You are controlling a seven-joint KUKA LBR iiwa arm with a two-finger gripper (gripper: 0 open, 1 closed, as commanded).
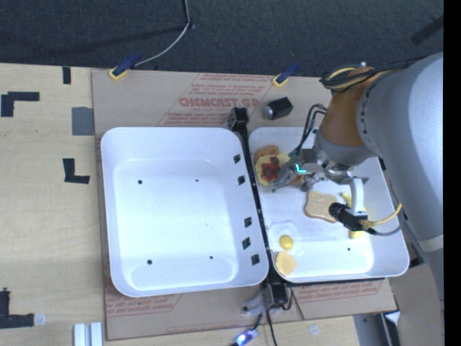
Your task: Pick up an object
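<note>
Gripper (288, 178) low in right bin (385, 262), finger state unclear to you; pizza slice (269, 164) touching its left, toast (318, 206) just right.

Pizza slice (269, 166), toast (318, 206) and egg (286, 243) lie in right bin (374, 259).

arm (403, 121) cut off at right edge

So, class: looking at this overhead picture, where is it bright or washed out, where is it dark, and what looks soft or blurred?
In the camera view, the left bin is evenly bright, nearly washed out; the backdrop above the bench is dark; small items in the right bin look soft, and the claw is hard to resolve beside the arm.
</note>
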